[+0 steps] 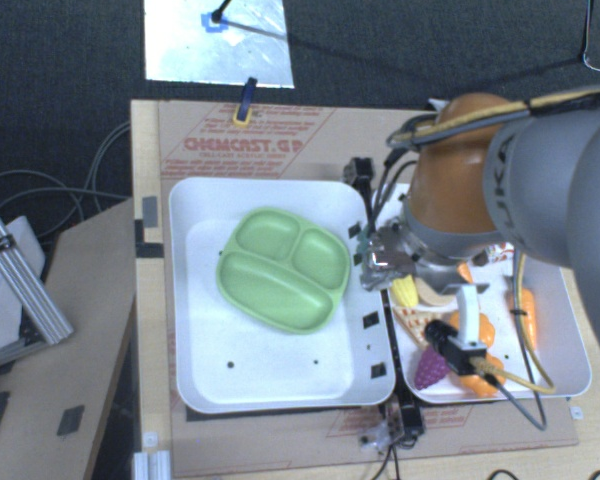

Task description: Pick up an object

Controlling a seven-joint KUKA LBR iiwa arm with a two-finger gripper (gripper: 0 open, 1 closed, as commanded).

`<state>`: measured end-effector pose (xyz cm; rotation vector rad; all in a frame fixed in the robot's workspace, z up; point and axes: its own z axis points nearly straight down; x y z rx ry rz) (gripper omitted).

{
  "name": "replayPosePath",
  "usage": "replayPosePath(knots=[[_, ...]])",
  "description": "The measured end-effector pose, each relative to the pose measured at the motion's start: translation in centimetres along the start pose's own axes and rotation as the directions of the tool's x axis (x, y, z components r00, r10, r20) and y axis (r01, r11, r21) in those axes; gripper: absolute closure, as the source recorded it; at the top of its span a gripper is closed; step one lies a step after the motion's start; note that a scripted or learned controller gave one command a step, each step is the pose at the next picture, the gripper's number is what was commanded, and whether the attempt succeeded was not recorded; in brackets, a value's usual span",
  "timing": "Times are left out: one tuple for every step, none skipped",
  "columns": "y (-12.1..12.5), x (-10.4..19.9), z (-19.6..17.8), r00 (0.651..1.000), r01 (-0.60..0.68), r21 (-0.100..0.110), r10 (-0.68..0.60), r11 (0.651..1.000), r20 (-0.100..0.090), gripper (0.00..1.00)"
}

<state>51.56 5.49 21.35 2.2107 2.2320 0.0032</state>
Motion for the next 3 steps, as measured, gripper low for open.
replayPosePath(knots=[[0.5,2.2,-0.9,1.0,-0.003,0.0,0.003,1.0,0.0,1.0],[0.4,0.4,-1.7,1.0,-0.009,0.0,0.009,1.0,0.001,1.0],[0.3,1.3,-0.1,1.0,-0.006,0.002,0.006,1.0,0.001,1.0]])
